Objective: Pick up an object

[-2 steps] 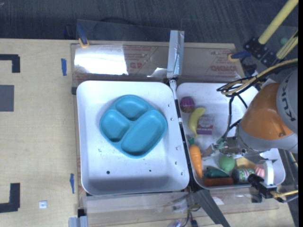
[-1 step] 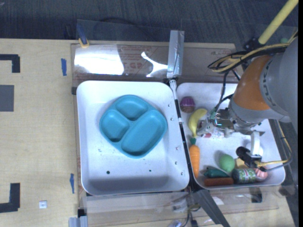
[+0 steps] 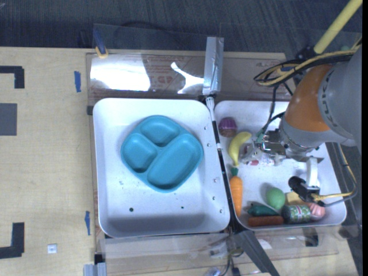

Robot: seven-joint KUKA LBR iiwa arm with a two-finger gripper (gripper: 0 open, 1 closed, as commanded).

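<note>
Gripper (image 3: 253,152) is down low in the right bin (image 3: 333,171), tip just beside the banana (image 3: 239,144), on its right side; can't tell whether it touches. Finger spread: cannot tell, the tip is a blur of metal and cable from this angle, and nothing is visibly held. Arm comes in from the right, grey body at the right edge, orange band (image 3: 305,105) over the far-right part of the bin, wrist angled left and downward toward the banana. Black and yellow cables loop off the arm above the far rim. Candidate objects all sit in the right bin: banana upright-ish against the left wall, a purple round piece (image 3: 227,125) just far of it, a carrot (image 3: 236,194) along the left wall nearer the camera, a green round item (image 3: 275,198) in the near middle, and a dark green can (image 3: 298,213) lying on its side against the near wall with a reddish item (image 3: 265,219) beside it. Left bin (image 3: 109,200) holds a blue divided plate (image 3: 162,152), roughly centred, well apart from the gripper.
</note>
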